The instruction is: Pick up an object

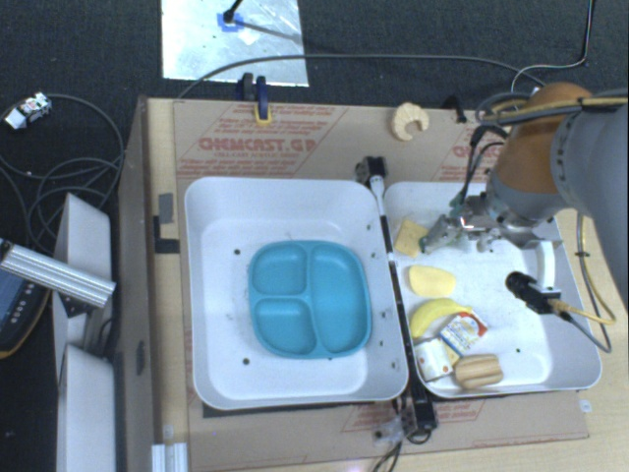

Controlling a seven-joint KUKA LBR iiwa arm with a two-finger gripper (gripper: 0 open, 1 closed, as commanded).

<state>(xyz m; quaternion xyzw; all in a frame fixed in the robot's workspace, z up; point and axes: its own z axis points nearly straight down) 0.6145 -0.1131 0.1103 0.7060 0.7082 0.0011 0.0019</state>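
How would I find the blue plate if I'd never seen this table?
Look at the left bin of the two white ones. The blue plate lies flat in its middle. It is the one blue thing in the bins, with three sections, while the yellow food pieces sit in the right bin.

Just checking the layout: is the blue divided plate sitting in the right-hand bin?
No, the blue divided plate lies in the left bin.

A robotics lab, by the look of it; loose cables (59,180) trail over dark carpet (79,28); cardboard (285,146) covers the surface; two white bins (211,264) sit clamped together.
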